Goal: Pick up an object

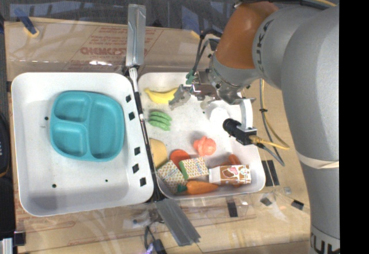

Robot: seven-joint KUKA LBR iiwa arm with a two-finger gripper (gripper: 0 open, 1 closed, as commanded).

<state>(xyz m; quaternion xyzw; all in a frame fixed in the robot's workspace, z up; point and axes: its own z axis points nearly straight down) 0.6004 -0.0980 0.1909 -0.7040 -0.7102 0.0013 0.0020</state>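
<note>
Over the right bin [253, 175], the arm [288, 45] reached in from the right, its gripper [193, 93] hanging low near the bin's far edge, just beside a banana [159, 95]. Whether it was open or closed, I could not tell from there. Nothing showed in its grasp. Below the banana lay a green vegetable [159, 120]. Toward the near edge sat a tomato [204, 146], a carrot [202, 188], a small milk carton [230, 175] and a patterned box [171, 174], crowded together. The left bin [34, 189] held a teal divided plate [87, 125].
</note>
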